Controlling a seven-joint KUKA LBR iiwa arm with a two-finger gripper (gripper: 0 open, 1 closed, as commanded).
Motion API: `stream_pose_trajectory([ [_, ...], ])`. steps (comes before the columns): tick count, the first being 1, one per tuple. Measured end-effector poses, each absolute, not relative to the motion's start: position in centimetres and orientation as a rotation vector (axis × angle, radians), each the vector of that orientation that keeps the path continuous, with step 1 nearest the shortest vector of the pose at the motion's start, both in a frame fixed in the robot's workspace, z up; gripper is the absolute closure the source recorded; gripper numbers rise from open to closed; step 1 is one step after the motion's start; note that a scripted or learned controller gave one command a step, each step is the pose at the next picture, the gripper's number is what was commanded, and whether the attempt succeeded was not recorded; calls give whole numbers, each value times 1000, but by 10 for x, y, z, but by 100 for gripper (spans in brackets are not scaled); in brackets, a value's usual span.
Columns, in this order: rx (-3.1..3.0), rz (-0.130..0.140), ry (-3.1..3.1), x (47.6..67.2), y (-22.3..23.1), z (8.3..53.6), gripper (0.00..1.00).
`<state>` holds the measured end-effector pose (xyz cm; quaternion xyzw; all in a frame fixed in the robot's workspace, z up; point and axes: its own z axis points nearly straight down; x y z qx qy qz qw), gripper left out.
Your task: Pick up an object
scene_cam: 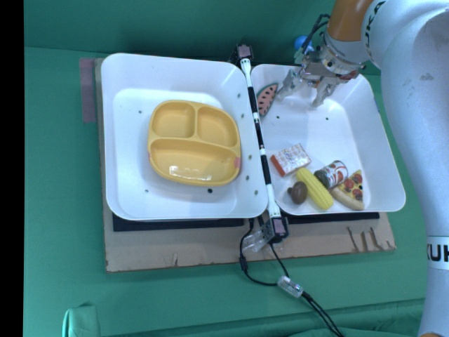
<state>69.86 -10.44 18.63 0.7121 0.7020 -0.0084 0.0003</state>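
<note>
Cables [280, 276] trail at six o'clock while I note the gripper [303, 93] spread wide and holding nothing at twelve o'clock of the right bin [365, 128], presumably poised to choose between watermelon slice [266, 98] and corn [313, 189].

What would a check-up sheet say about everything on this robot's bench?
Surface: two white bins, left bin and right bin, on a cardboard sheet.
Job's things: in the right bin, watermelon slice, packet, can, corn, pizza slice, brown lump.
Clutter: yellow tray in the left bin.
Grippers: gripper open over the right bin's far end, holding nothing.
Cables: black cable at the bench front.
Surroundings: green cloth.
</note>
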Motion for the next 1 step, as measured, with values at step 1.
stream_pose_trajectory([
  [1, 2236, -26, 2206, 699, -104, 186, 0],
])
